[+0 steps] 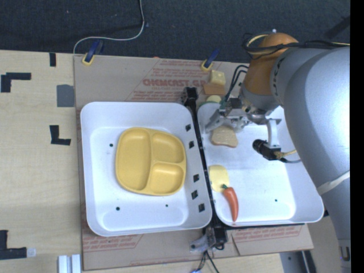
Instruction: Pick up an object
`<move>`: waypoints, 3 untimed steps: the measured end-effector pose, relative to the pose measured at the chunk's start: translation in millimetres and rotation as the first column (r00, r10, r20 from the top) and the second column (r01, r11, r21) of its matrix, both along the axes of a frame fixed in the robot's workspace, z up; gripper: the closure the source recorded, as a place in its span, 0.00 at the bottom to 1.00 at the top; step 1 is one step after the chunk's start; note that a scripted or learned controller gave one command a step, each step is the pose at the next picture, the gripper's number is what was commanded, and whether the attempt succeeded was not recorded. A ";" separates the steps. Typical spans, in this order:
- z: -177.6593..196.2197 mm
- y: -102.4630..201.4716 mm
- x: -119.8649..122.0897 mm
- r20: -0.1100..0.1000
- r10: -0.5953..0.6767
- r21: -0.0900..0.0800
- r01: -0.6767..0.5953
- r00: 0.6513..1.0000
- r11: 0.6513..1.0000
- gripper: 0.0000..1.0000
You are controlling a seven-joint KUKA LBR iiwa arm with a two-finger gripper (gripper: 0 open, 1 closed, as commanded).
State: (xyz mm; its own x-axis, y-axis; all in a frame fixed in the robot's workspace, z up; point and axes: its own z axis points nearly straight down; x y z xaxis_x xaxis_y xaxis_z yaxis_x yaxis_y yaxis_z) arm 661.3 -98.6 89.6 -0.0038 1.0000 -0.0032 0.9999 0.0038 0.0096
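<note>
While the hand [227, 120] hovers just above the bread slice [224, 137], grip state unclear, descend centred before closing.

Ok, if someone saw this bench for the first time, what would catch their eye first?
Probably the yellow divided plate, lying alone in the left bin. Next the big grey arm with its orange band, reaching into the right bin above a tan bread-like piece. Nearer the front, an orange carrot lies beside a pale yellow piece.

Wood bench [34, 169], cardboard sheet [165, 78] (clamped), 2 white bins [96, 115] on top
</note>
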 end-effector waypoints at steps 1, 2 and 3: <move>-3.9 -11.7 2.9 -0.007 -0.003 0.001 0.003 1.000 1.000 0.00; 5.5 -10.8 2.1 -0.010 -0.001 0.001 0.001 1.000 1.000 1.00; 100.3 34.4 -53.2 -0.005 0.000 0.005 0.000 1.000 1.000 1.00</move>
